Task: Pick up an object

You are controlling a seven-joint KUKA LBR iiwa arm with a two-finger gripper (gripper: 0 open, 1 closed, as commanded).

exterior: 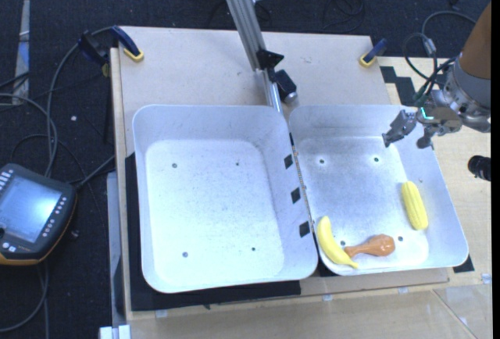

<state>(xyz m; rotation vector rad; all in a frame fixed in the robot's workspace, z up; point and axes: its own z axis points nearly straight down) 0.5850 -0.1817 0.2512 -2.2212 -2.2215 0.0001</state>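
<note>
So the gripper point(412, 131) sat over the upper right edge of the right bin point(351, 173), fingers spread apart, nothing between them. Objects lay at that bin's near end: corn cob point(414, 205) by the right wall, banana point(332, 242) by the left wall, and a chicken drumstick point(372, 247) just beside the banana. All three were well apart from the gripper. Left bin point(156, 197) sat alongside.

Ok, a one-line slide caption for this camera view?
Gripper open above the right bin, which holds a corn cob, a banana and a chicken drumstick.
</note>
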